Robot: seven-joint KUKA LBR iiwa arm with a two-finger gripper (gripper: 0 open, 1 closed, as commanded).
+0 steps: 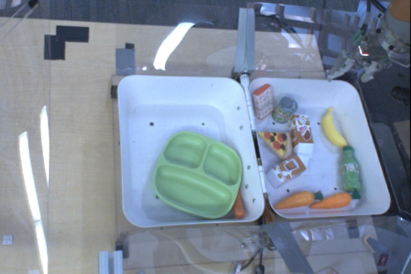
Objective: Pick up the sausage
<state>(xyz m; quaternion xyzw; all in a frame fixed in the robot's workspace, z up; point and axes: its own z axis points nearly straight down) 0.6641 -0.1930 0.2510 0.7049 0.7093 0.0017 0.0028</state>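
The sausage (pixel 239 207) barely shows: a small orange-brown rounded end poking out from under the green divided plate (pixel 198 174), at the plate's four o'clock, touching the left bin's (pixel 138 106) right wall. Most of it is hidden beneath the plate, which sits toward the bin's lower right.

Across the divider, the right bin (pixel 369 138) holds two carrots (pixel 314 201) along its six o'clock edge, a green bottle (pixel 350 170) at four o'clock, a banana (pixel 332 128) at two o'clock, a carton (pixel 262 101) and a can (pixel 283 110) near eleven o'clock, and a pizza slice (pixel 276 142) with small boxes (pixel 290 168) near the middle.

The tool (pixel 359 67) hangs beyond the right bin's one o'clock corner, well apart from the sausage; I cannot tell how it is set.
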